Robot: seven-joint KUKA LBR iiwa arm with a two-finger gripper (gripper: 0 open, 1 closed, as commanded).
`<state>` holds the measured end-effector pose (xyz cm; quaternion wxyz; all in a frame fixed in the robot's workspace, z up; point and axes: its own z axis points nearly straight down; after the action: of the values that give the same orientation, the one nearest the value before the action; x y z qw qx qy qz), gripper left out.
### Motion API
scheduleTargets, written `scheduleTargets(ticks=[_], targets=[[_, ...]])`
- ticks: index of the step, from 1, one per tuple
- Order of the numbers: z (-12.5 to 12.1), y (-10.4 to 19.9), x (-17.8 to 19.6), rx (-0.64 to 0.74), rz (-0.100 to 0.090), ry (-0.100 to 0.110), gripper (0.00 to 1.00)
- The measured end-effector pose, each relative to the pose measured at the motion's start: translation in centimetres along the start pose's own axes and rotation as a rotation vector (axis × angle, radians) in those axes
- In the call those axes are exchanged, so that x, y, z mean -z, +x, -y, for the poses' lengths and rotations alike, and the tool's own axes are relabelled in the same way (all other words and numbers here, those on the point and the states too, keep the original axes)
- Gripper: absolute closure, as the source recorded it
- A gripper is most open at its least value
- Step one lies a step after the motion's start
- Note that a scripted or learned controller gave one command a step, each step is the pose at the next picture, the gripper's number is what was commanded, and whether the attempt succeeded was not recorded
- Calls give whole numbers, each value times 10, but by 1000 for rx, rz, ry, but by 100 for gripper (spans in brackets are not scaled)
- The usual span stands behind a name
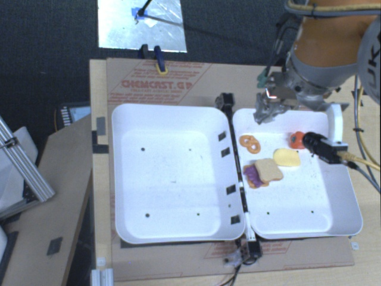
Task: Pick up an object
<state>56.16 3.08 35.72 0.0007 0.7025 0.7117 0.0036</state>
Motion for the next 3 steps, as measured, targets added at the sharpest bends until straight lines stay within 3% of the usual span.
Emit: scheduleTargets(ticks=[1,2,3], targets=[[33,1,24,-8,3,3,100],[49,56,65,-3,1,0,100],[74,45,117,-8,2,-3,100]])
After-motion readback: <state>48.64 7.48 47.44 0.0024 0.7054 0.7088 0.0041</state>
